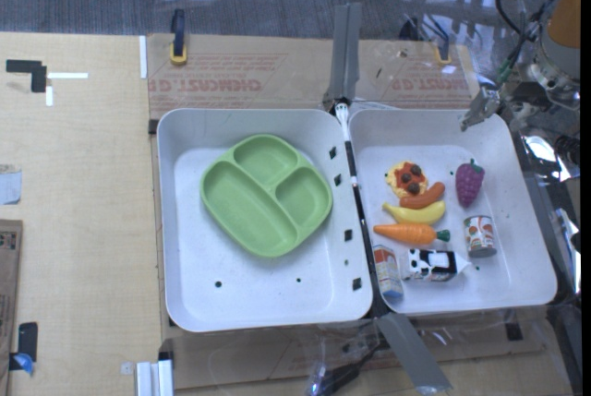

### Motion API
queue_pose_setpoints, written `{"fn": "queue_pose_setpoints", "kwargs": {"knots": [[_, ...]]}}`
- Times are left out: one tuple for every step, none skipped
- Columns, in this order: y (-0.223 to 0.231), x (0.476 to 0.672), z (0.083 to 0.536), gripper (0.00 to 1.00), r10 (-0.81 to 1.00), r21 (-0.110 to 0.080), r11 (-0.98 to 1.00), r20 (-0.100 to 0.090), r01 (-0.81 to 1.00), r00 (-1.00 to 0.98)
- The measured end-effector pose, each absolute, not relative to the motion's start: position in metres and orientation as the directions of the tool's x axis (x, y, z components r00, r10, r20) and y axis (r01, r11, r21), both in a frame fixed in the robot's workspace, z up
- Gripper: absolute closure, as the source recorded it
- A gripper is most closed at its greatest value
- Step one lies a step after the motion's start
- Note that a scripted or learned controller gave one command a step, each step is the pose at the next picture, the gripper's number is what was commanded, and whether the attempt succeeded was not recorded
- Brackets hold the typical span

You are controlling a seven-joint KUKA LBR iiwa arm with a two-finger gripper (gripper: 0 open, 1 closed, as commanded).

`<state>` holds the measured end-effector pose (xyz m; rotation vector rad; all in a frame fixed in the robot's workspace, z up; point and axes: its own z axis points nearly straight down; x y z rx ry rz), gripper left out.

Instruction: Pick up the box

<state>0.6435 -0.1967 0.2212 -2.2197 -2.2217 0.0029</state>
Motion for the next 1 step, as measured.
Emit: {"fn": "queue_pose_setpoints", "kwargs": {"knots": [[-0.2194, 0.6301, 0.1453, 0.00, 0.996, 0.002, -0.091, -0.002, 0.996, 0.091]]}}
